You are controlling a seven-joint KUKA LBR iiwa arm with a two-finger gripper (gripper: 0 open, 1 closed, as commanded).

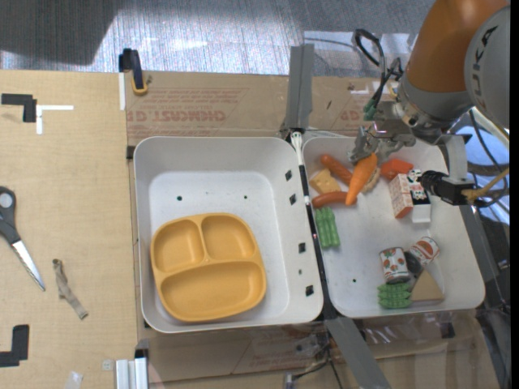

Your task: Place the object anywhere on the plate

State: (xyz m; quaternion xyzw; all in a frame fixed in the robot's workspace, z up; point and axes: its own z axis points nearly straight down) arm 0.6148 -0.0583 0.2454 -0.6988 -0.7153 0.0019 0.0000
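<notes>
A yellow three-compartment plate [208,266] lies in the left bin [154,177], toward its front. My gripper [367,151] is over the back of the right bin [357,290]. Its fingers are shut on the top end of an orange carrot [360,180]. The carrot hangs tilted, with its tip pointing down and left over other toy food. Well to the left of the gripper, across the wall between the bins, is the plate.
Around the carrot lie a red sausage [334,166], a tan slice [326,183] and a green piece [327,228]. A small carton [401,195], two cans [393,264], a green item [395,297] and a brown wedge [426,287] sit further right. Scissors [16,241] lie on the bench.
</notes>
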